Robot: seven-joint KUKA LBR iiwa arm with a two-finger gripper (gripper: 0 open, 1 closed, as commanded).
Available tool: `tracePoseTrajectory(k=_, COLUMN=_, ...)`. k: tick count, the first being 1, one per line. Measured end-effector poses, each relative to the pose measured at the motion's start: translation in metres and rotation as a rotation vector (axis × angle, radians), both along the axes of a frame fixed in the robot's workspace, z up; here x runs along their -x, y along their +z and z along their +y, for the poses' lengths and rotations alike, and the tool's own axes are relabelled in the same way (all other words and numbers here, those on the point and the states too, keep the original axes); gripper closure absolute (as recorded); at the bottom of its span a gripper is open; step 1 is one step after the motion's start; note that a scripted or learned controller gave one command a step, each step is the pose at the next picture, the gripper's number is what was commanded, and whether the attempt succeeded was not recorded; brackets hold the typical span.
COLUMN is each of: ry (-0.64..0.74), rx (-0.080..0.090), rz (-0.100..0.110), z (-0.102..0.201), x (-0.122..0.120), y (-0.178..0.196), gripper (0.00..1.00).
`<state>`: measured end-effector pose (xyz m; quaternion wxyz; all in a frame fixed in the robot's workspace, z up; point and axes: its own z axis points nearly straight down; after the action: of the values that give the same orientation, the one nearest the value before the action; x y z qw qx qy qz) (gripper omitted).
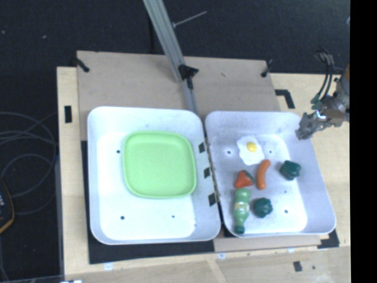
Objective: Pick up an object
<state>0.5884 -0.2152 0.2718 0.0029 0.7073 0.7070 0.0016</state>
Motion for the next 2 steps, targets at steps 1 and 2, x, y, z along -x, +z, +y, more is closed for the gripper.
tracePoseTrajectory(k=1, ry=0.000, rx=-0.002, rz=0.004, z=-0.001, x=0.000, y=0.015, gripper=1.00)
tracePoseTrajectory(k=2, ry=0.004, rx=-0.002, rz=0.006, z=0.053, x=0.006, y=0.001, gripper=1.00)
